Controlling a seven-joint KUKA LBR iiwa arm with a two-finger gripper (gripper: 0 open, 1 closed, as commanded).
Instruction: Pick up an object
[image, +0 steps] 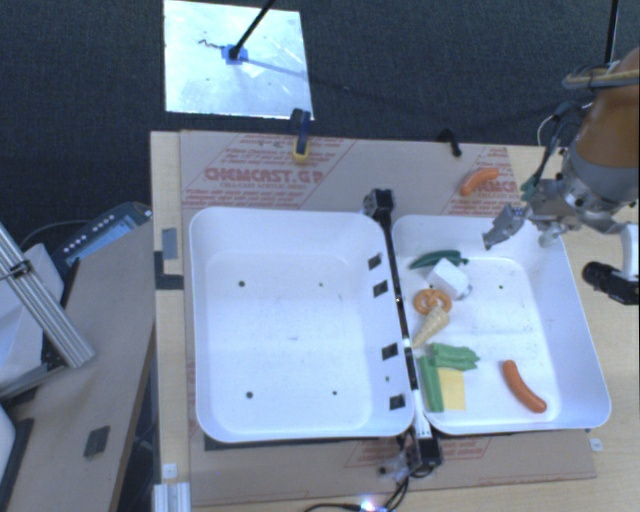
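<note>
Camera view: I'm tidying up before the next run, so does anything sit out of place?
Yes. One orange sausage lies on the board behind the right bin, outside both bins. The other toy food, including a second orange sausage, sits inside that bin. The gripper is above the bin's back rim.

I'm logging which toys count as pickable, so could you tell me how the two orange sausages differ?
The near sausage lies inside the right bin, toward its front right corner; the far sausage lies outside it, on the brown board behind that bin. The near one slants down to the right, while the far one slants up to the right. Both are orange, elongated and lying flat, apart from the gripper.
</note>
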